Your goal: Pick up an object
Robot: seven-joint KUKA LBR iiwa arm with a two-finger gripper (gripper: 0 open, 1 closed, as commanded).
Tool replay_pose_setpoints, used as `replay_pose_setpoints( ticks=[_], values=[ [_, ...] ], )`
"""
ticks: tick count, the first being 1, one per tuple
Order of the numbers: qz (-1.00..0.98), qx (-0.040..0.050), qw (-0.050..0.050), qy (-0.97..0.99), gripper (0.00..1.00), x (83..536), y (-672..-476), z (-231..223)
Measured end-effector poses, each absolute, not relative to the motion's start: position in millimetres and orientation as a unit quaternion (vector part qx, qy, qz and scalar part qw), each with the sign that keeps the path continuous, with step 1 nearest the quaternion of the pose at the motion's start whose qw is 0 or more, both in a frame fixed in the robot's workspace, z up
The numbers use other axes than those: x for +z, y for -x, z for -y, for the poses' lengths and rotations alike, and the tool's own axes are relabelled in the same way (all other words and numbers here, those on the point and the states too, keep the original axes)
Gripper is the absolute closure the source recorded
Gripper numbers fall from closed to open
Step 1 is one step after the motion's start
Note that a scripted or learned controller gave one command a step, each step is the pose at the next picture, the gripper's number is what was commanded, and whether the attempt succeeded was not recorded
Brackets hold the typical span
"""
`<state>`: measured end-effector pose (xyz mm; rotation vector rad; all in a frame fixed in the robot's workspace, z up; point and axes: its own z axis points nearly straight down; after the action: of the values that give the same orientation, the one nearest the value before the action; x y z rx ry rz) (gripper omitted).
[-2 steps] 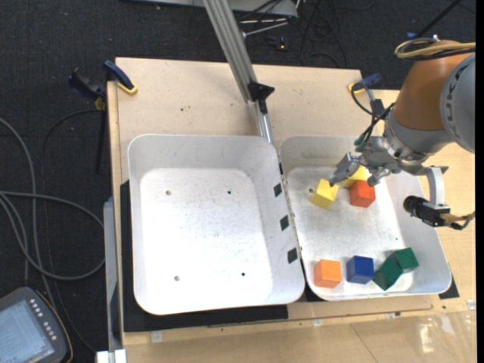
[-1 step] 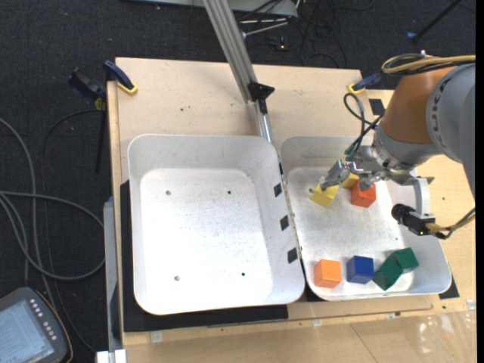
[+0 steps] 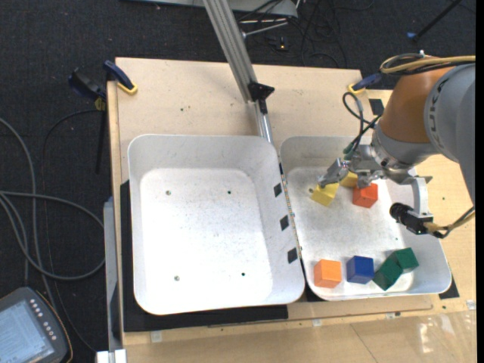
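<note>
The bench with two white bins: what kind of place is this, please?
Probably a robotics lab: a grey arm reaches over white bins holding coloured blocks, with loose cables on the dark floor.

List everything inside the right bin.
In the right bin: a yellow block at the end effector, a red block, and along the near wall an orange block, blue block and green blocks. The arm covers the bin's far right corner.

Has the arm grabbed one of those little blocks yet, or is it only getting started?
Nothing looks lifted yet: all the blocks sit in the right bin. The gripper is down at the yellow block, beside the red block; whether it has a grip is unclear. Left: secure a block and raise it.
</note>
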<state>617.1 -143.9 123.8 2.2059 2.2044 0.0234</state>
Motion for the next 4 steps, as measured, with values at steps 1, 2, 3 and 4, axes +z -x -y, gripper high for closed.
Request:
replay_pose_setpoints(
  ticks=[1,2,3,4],
  values=[
    [-0.707,0.0091,0.013,-0.707,1.00,134,-618.8,144],
    [-0.709,0.0018,0.003,-0.706,1.00,187,-626.0,135],
    [-0.708,0.0018,0.003,-0.706,1.00,232,-621.2,135],
    [-0.709,0.0022,0.003,-0.706,1.00,287,-617.6,126]
  ],
)
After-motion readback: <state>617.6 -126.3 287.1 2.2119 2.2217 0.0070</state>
